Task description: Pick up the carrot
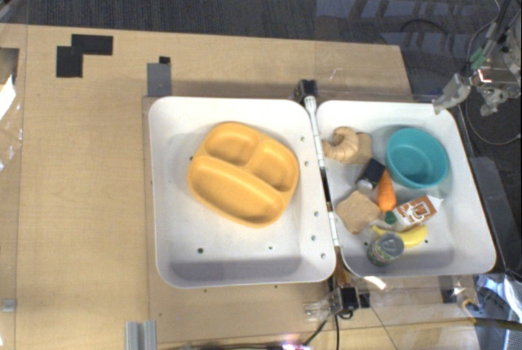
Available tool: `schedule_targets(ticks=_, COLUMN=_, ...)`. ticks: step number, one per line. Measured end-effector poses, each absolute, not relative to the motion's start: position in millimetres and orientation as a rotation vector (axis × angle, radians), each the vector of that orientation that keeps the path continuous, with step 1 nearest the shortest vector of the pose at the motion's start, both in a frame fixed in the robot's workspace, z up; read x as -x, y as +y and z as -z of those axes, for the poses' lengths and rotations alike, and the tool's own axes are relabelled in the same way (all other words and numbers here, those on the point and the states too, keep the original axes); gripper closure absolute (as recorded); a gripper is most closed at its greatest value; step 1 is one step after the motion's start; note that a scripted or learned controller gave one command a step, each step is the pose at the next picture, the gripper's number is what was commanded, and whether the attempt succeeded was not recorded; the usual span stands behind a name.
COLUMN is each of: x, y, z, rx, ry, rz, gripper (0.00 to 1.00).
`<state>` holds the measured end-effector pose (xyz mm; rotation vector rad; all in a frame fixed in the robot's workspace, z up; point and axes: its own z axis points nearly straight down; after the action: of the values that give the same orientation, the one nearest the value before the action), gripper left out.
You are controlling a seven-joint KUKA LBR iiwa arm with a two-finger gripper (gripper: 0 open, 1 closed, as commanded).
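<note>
The carrot (386,193) is a short orange piece lying in the middle of the right bin (473,246). It sits just below a teal bowl (417,158) and next to a tan slice of bread (359,212). The gripper (453,92) hangs at the far right edge of the view, above the right bin's back right corner and well away from the carrot. Nothing is seen in it.
The right bin also holds a beige pastry (344,144), a small dark block (372,171), a red and white carton (416,211), a banana (412,238) and a tin can (385,249). A yellow divided plate (244,171) lies in the left bin (175,259).
</note>
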<state>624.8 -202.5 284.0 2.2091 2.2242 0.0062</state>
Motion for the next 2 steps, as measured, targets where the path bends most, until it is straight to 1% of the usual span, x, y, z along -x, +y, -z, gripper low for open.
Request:
schedule_targets(ticks=1, x=-601.8, y=-142, z=-142, rx=-2.206, ry=2.248, rz=0.002, gripper=0.00)
schedule_targets(ticks=2, x=-580.1, y=-129, z=-115, rx=-2.071, ry=2.307, rz=-0.040, gripper=0.00)
